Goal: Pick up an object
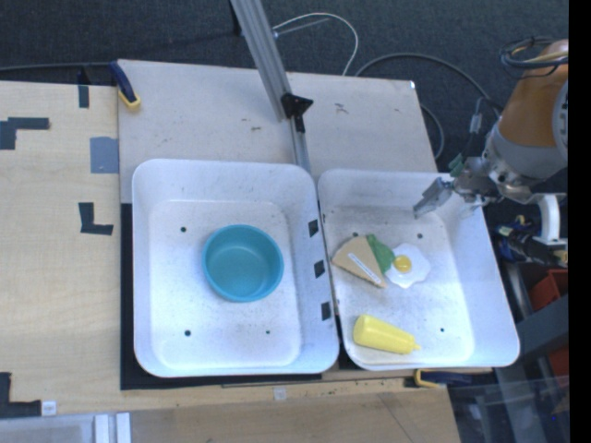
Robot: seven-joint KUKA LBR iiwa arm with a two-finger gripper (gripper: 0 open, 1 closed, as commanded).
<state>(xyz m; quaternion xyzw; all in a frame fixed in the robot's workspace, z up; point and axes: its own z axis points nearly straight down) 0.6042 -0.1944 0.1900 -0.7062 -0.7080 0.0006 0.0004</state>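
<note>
The right bin (pixel 480 275) holds a tan sandwich wedge with a green edge (pixel 362 258), a fried egg toy (pixel 407 267) touching it on the right, and a yellow corn-like piece (pixel 382 336) near the front. A blue bowl (pixel 243 262) sits in the left bin (pixel 162 201). My gripper (pixel 430 198) hangs over the right bin's back right corner, above and to the right of the sandwich, apart from every object. Nothing is between its fingers.
A slanted grey metal pole (pixel 268 49) rises behind the bins and ends at a black clamp (pixel 295 106). Cables (pixel 406 63) loop over the bench at the back. The arm's orange band (pixel 536 100) is at the right edge.
</note>
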